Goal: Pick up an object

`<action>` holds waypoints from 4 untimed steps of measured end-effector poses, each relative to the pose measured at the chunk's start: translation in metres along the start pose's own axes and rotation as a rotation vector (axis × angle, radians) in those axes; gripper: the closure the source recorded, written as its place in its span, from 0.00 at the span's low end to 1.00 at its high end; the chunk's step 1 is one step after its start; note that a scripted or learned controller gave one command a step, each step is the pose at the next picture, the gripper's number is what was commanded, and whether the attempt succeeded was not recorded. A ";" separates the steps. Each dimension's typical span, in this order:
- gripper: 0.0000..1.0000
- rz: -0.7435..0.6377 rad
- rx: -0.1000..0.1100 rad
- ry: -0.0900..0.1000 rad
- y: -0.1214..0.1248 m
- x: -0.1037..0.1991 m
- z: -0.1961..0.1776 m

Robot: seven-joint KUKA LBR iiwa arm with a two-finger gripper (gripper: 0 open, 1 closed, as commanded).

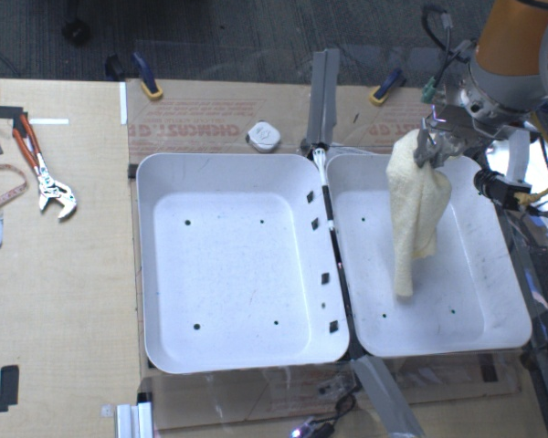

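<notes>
A cream-coloured cloth [415, 210] hangs down over the right bin [493, 281], its lower end near the bin floor. My gripper [429, 151] is above the bin's back part, shut on the cloth's top end, which bunches around the fingers. The grey arm with its orange band comes in from the upper right.
The left bin [164, 245] lies beside the right one, with a grey divider bar [323, 99] between them at the back. A small white round object [264, 136] sits on the cardboard behind the left bin. Pliers and a wrench [42, 176] lie on the bench at far left.
</notes>
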State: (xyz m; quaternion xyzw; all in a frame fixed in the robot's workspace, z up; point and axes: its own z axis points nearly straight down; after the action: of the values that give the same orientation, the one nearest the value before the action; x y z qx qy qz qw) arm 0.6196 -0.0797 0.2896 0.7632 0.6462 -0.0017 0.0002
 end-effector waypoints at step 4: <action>0.00 -0.292 -0.002 0.003 -0.094 -0.043 0.198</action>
State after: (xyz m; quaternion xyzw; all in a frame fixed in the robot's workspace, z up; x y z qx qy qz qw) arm 0.5193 -0.1070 0.0918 0.6608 0.7505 -0.0001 -0.0003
